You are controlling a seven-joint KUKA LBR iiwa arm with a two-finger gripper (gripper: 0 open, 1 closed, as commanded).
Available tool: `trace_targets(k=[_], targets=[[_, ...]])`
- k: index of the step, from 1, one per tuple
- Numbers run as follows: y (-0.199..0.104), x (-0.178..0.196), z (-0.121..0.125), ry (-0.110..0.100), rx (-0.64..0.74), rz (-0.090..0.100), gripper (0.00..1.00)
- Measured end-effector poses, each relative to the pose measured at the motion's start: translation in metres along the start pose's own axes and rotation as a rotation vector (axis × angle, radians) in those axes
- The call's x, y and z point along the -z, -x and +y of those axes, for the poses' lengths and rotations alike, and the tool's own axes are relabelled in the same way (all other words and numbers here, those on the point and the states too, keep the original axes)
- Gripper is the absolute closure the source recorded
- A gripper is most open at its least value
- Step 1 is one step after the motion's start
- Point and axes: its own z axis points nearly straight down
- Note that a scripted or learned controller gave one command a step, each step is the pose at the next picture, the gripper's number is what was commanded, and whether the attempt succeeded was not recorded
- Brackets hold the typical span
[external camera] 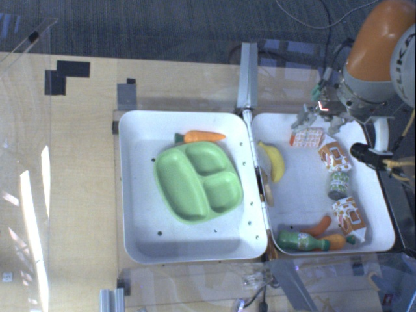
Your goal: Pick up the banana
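Camera view, looking down at a slant.

Gripper (pixel 320 117): over the far edge of the right bin (pixel 383 200), fingers splayed and released, nothing between them. Wrist blurred; arm cut off at the frame's right.

Banana (pixel 273 161): nearer the camera than the jaws and to their left, lying against the right bin's left wall, well apart from the fingers. Untouched.

Small red-and-white carton (pixel 307 138): just below the jaws (print too small to read).

Two more cartons (pixel 334 155) (pixel 348 214) and a can (pixel 338 183): toward the camera from the jaws, labels unreadable.

Green bottle (pixel 303 241) and orange pieces (pixel 327 233): at the bin's near wall, overlapping, outlines hard to separate.

Left bin (pixel 140 239): well left of the jaws, holding a green divided tray (pixel 198 181) and a carrot (pixel 203 136), its leafy end partly hidden behind the tray.
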Motion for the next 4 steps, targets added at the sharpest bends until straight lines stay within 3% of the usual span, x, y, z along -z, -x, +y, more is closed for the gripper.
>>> trace_targets(k=[1, 2, 3, 4], targets=[[-0.064, -0.045, -0.021, -0.001, 0.027, 0.0, 0.0], [-0.053, -0.045, -0.029, -0.001, 0.064, 0.0, 0.0], [-0.047, 0.029, -0.013, 0.002, 0.035, -0.001, 0.0], [-0.056, -0.045, -0.027, 0.0, 0.227, 0.0, 0.0]])
